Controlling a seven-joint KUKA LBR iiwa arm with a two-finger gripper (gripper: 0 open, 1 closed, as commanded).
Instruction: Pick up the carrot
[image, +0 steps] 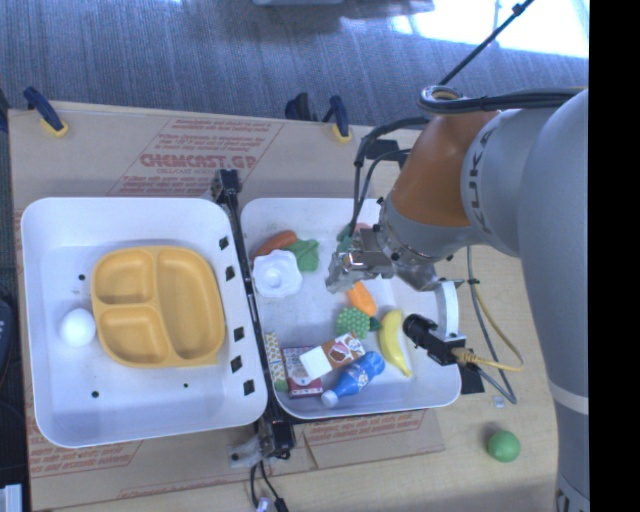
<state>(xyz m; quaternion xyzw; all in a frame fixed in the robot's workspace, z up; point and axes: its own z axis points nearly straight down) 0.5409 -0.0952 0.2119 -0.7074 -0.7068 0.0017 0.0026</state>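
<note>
Carrot (362, 297) lies just below the tool (352, 266), beside the banana (394, 341). Approach step; tool's opening cannot be told. Next: lower straight onto it.

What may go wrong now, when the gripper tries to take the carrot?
1. Two orange pieces lie in the right bin: a carrot with green top at the upper left, and an orange piece just under the gripper. It may take the wrong one.
2. The banana and green block crowd that piece and may be pushed.
</note>
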